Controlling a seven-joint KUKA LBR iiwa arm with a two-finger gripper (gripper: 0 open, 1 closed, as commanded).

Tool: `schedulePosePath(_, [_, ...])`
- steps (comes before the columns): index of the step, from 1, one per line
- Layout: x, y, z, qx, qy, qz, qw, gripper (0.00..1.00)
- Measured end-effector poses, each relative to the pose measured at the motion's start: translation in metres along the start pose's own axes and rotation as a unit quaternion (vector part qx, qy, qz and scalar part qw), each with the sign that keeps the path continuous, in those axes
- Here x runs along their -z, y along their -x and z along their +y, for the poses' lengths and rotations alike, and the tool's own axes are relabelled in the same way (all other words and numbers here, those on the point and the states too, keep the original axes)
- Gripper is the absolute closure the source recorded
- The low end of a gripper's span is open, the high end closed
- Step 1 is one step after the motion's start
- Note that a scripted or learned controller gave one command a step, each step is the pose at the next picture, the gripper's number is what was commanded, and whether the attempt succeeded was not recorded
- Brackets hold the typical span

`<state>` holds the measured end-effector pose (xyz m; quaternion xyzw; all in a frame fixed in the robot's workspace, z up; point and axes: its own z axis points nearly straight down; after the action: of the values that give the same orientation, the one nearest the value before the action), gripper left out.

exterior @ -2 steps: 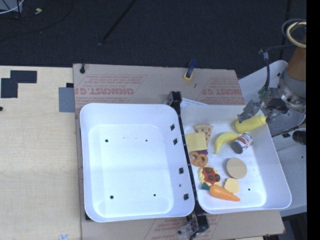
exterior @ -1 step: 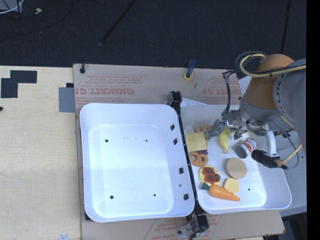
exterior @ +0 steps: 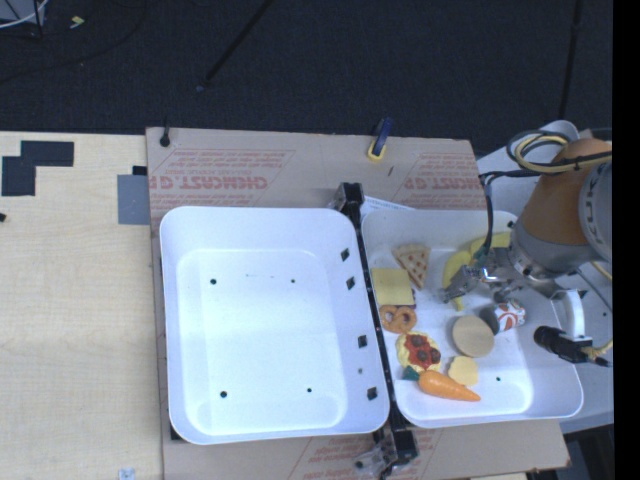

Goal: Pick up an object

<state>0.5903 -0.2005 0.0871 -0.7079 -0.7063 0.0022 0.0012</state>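
The right bin (exterior: 545,400) holds several toy foods. A yellow cheese square (exterior: 392,287) lies at its left, with a triangular waffle slice (exterior: 411,261) behind it and a pretzel (exterior: 398,318) in front. Nearer the front are a small round pizza (exterior: 418,350), an orange carrot (exterior: 448,387) and a pale yellow chunk (exterior: 462,370). A tan disc (exterior: 473,336) and a red-and-white can (exterior: 508,317) lie in the middle. My gripper (exterior: 476,280) hangs low over the bin's middle, just behind the disc and beside a yellow banana (exterior: 459,264).
The left white bin (exterior: 172,268) sits beside the right one, with a black divider (exterior: 362,298) between them. Both rest on a cardboard sheet (exterior: 250,168) on the wooden bench. A blue-and-yellow clamp (exterior: 379,140) grips the cardboard's far edge.
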Motion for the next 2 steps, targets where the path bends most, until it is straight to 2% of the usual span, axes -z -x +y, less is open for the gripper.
schedulePosePath(1, [0.0013,0.0084,0.0338,0.004,0.003,0.0,1.0,0.0])
schedulePosePath(2, [0.0109,0.0075,0.0324,0.005,0.001,0.001,1.0,1.0])
